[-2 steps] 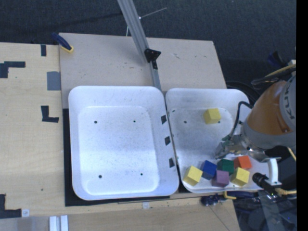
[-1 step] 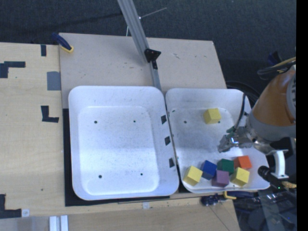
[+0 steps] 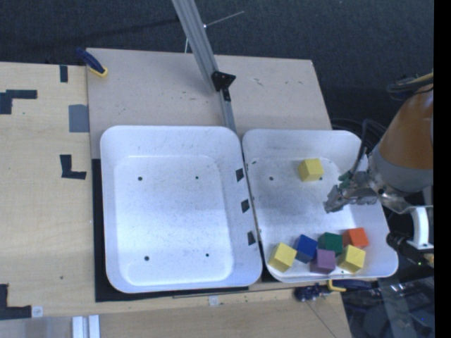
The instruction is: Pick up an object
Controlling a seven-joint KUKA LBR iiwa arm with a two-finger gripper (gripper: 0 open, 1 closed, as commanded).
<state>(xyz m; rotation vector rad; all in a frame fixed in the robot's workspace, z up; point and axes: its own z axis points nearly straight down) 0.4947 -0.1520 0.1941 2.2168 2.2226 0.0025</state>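
Gripper (image 3: 337, 201) low over right bin (image 3: 282, 259), finger state impossible to tell, yellow cube (image 3: 310, 170) up-left, other cubes clustered near front edge.

Both bins are white with a fine grey speckle: the left bin (image 3: 173, 210) carries four small dark dots, the right bin (image 3: 282, 189) a few dark marks along its left wall. In the right bin lie a yellow cube (image 3: 310, 170), an orange cube (image 3: 356, 237), a green cube (image 3: 330, 242), a blue cube (image 3: 306, 247), a purple cube (image 3: 325, 260) and two more yellow cubes (image 3: 283, 256) (image 3: 353, 258). The worktop (image 3: 42, 210) is pale wood with dark blue and grey patches. The arm (image 3: 411, 143) is orange above grey.
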